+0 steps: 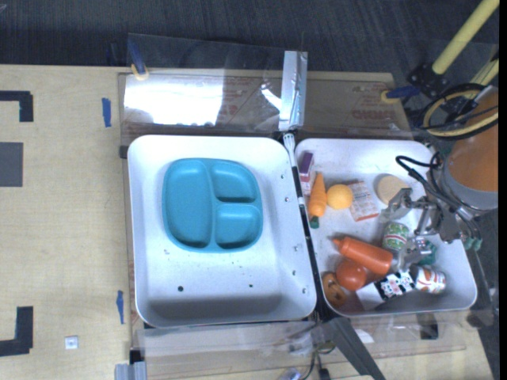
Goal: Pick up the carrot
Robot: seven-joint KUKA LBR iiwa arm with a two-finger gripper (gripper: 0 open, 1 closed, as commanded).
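Camera view: my tool (418,226), grip state unclear, hovers right of the carrot (318,195); I'd shift left, descend centered.

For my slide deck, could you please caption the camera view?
Arm's hand over the right bin, carrot at its left wall, blue tray in the left bin.

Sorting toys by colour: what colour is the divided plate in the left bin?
The divided plastic plate is turquoise blue, seen best in the camera view.
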